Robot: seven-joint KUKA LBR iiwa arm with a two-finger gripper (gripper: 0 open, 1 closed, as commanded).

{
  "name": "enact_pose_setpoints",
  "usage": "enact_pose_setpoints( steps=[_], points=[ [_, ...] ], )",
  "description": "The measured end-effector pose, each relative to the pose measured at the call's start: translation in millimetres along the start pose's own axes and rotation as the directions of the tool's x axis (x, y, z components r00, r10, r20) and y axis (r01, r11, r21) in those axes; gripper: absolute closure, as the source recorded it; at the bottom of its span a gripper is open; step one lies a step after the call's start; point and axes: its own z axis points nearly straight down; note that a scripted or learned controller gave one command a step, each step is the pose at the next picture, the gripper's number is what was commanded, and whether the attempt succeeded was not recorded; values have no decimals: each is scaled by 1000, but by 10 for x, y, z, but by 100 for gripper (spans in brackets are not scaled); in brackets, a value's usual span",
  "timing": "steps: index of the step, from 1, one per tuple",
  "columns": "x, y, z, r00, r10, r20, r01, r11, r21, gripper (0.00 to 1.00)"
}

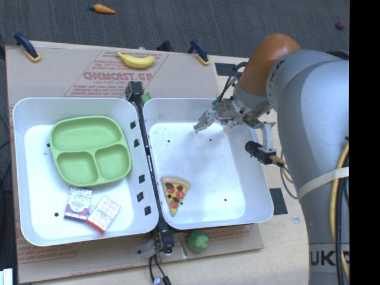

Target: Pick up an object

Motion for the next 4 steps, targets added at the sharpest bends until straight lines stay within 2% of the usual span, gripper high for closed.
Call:
enact_pose_setpoints(
  steps=[1, 2, 3, 4],
  points=[
    [8, 10, -112, 1000, -3, -1, 3, 1000, -1, 100],
    [10, 9, -110, 1000, -3, -1, 3, 1000, -1, 0],
    [14, 16, -218, 1000, -5, -2, 5, 1000, -1, 100],
    [15, 15, -216, 1000, -6, -2, 6, 1000, -1, 0]
  ],
)
